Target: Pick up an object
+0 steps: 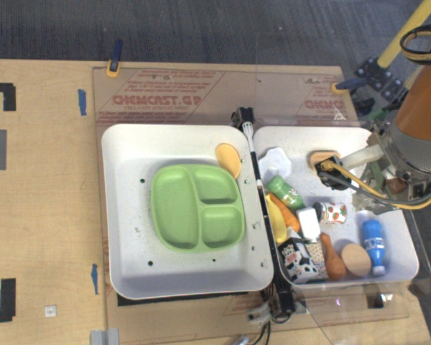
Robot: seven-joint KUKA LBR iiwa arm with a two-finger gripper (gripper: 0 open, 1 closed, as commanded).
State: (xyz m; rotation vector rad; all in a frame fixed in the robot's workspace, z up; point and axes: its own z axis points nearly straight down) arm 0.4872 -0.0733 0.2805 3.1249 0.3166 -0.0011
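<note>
Small cup (334,213): white with red marks, mid right bin (399,232), near end effector (388,178) on its lower left, apart from it.
End effector: over the right bin's right side, on the grey arm with orange band; open or closed, cannot tell; nothing seen in its grasp.
Tan ring-shaped piece (320,157): by the right bin's back wall, left of end effector.
Blue bottle (373,244): lying toward the right bin's front right corner, just beside tan egg-shaped piece (356,259).
Orange-brown club-shaped piece (332,259): touching the egg-shaped piece on its left, narrow end pointing back.
Black-and-white patterned item (296,259): front left corner of right bin, beside the club-shaped piece.
White block (309,223): between small cup and orange piece (292,218).
Yellow banana (275,220): against the right bin's left wall, touching the orange piece.
Green bottle (284,191): lying at a slant, just behind the banana.
White crumpled item (275,162): back left corner of right bin, behind the green bottle.
Left bin (122,192): side by side with right bin, rims touching.
Green divided plate (159,207): flat in the middle of left bin.
Yellow oval piece (228,158): back right corner of left bin, at the plate's edge.
Table (43,192): pale wood, beneath both bins.
</note>
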